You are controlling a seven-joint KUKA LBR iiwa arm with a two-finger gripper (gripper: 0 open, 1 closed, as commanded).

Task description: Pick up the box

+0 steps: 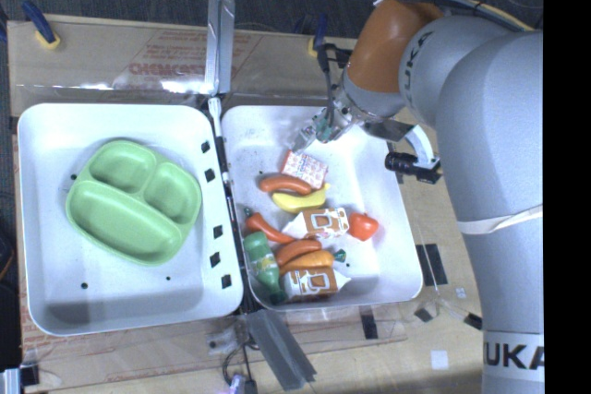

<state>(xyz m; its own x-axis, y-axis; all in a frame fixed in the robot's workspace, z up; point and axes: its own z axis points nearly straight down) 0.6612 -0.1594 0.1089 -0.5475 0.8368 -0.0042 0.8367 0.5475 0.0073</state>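
Presently, two white bins sit side by side on the bench. The left bin (pixel 46 291) carries one item: a green divided plate (pixel 134 198) with three compartments, lying toward that bin's near-left half.

The right bin (pixel 392 263) carries the loose goods. Count as follows. One pink-and-white checked box (pixel 304 168) lies near the bin's centre, slightly toward the far edge, tilted on the floor of the bin. Just below it, one sausage (pixel 279 183) and one banana (pixel 300 199) lie touching each other. One small carton (pixel 323 221) with an orange print rests at the centre; a second, similar carton (pixel 309 282) rests against the near edge. One tomato (pixel 364 227) sits just beside the first carton, toward the right edge. Orange-red items, probably two carrots or peppers (pixel 294 250), lie between the cartons; the overlap makes the count uncertain. One green bottle-like item (pixel 260 259) lies along the left edge near the front corner.

The gripper (pixel 319 130) is over the far part of the right bin, just above the checked box and apart from it. Nothing shows between its fingers; whether they stand open or closed cannot be told from this view.
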